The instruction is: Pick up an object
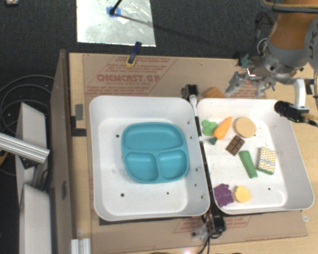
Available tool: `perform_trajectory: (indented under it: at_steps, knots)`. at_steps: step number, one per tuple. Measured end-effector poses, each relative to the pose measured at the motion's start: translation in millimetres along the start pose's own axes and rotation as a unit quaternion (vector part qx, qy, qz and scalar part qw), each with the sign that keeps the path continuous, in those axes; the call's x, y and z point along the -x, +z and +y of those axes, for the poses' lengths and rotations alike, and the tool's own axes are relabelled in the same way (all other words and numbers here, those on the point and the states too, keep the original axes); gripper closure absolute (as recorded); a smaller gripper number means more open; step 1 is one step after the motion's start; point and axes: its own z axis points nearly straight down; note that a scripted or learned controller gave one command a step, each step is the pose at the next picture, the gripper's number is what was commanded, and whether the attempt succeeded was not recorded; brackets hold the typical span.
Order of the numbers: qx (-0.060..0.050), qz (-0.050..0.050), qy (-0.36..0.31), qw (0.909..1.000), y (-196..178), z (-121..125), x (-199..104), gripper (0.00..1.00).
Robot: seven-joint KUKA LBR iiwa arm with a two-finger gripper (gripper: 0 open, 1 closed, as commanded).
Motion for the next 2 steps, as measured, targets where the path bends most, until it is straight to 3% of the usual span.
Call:
perform_trajectory:
  at_steps: [1, 2]
  knots:
    - [-0.003, 0.001, 0.002, 1.0, 102, -52, 20, 0.0]
    - [-0.001, 0.0, 0.002, 1.0, 160, -76, 51, 0.0]
